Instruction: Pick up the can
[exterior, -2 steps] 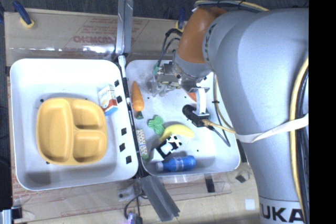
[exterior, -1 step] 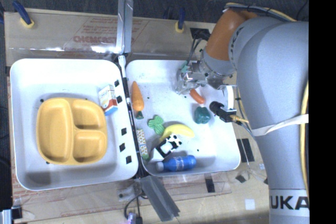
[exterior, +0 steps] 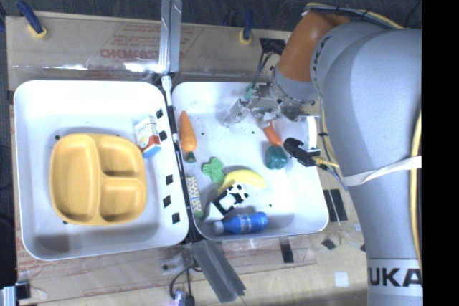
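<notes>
The arm (exterior: 358, 118) reaches in from the right and the gripper (exterior: 240, 111) hangs over the far end of the right bin (exterior: 315, 222). Is it apart or together? From this slant I cannot tell; nothing visible sits in it.

The can, as I read it, is the blue cylinder (exterior: 244, 223) lying on its side against the near wall of that bin, well apart from the gripper. That is the first worry: there is a whole crowded bin to cross.

Look at the neighbours. A black-and-white toy (exterior: 233, 198) sits just beside the can on its far side, touching or nearly so, and a banana (exterior: 242, 178) lies just beyond that. A descent that lands slightly towards the far side would likely hit the toy or catch both together.

Second worry: the can is round and lying down. Closing along its length could make it roll or squirt out. The wall close behind it leaves little room on that side, so the gripper may strike the rim.

Third: a wrong target. A small white, orange and blue carton (exterior: 147, 134) stands in the left bin (exterior: 29, 154) beside the yellow tray (exterior: 97, 179), and it could be mistaken for the can. A carrot (exterior: 187, 134) and a teal lump (exterior: 275, 158) are nearer the gripper too.
</notes>
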You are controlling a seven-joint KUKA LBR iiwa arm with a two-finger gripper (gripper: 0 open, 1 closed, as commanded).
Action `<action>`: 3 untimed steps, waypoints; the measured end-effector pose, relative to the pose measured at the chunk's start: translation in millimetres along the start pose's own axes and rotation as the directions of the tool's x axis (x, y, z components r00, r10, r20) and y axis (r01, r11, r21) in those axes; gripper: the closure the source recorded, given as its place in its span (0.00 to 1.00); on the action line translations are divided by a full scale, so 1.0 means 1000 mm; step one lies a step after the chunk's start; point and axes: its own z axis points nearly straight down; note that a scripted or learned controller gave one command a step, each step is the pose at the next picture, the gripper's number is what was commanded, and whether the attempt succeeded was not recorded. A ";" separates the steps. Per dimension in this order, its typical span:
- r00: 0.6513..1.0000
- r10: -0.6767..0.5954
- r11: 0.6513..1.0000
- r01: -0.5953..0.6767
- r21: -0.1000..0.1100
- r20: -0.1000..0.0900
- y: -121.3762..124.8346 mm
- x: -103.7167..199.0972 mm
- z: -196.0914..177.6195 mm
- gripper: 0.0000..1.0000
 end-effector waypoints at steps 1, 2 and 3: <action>0.997 0.075 0.997 -0.075 -0.002 0.004 0.008 -0.004 -0.016 0.00; 0.995 0.096 0.995 -0.096 0.007 -0.010 0.011 -0.010 0.000 0.00; 0.996 0.093 0.996 -0.093 0.010 0.003 0.009 -0.015 -0.009 1.00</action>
